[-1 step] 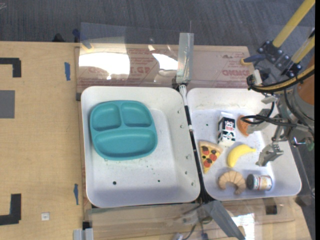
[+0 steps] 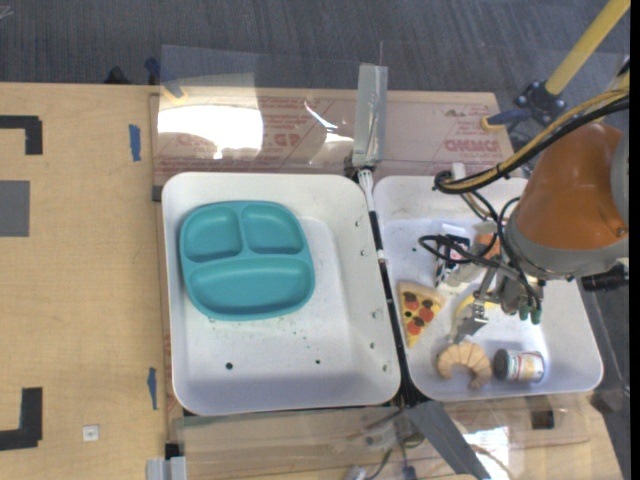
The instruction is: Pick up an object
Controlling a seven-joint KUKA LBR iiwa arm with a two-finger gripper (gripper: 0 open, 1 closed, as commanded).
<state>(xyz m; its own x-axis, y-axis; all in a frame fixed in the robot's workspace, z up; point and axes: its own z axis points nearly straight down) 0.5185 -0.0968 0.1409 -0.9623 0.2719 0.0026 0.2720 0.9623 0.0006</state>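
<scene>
My gripper [image 2: 500, 310] hangs low over the middle of the right bin [image 2: 580, 368], under the orange wrist band. It is open, its two fingers apart with nothing between them. Just below and left of it lies a tan croissant [image 2: 464, 360]. To the croissant's right, a small can [image 2: 518, 366] rests on its side. A pizza slice [image 2: 418, 310] lies left of the gripper, near the bin's left wall. Small items, one orange [image 2: 486, 236], sit partly hidden behind the gripper and its black cables.
The left bin [image 2: 340, 358] holds a teal divided plate [image 2: 246, 258] in its upper left part. A raised divider [image 2: 382, 268] separates the two bins. The arm and its cables cover the right bin's upper right area.
</scene>
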